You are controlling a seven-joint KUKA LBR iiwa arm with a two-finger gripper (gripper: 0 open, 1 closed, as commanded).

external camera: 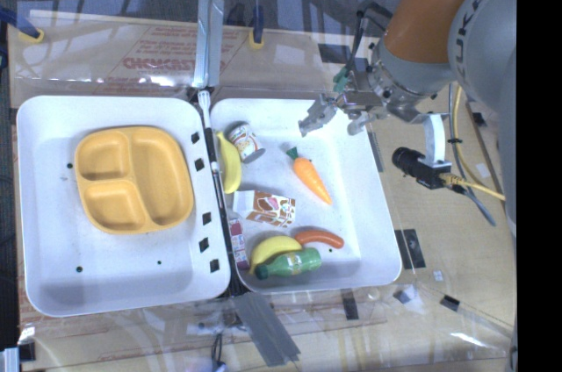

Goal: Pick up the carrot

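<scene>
An orange carrot (311, 176) with a small green top lies in the right bin (373, 221), pointing toward the lower right. My gripper (335, 121) hovers above the bin's upper right part, just up and right of the carrot. Its two grey fingers (313, 118) are spread apart with nothing between them. The carrot rests free on the bin floor, apart from the gripper.
The right bin also holds a small can (245, 141), a yellow banana piece (228, 164), a snack packet (270, 208), a red sausage (319, 237), another banana (273, 249) and a green bottle (291, 264). A yellow divided plate (133, 178) sits in the left bin (53, 265).
</scene>
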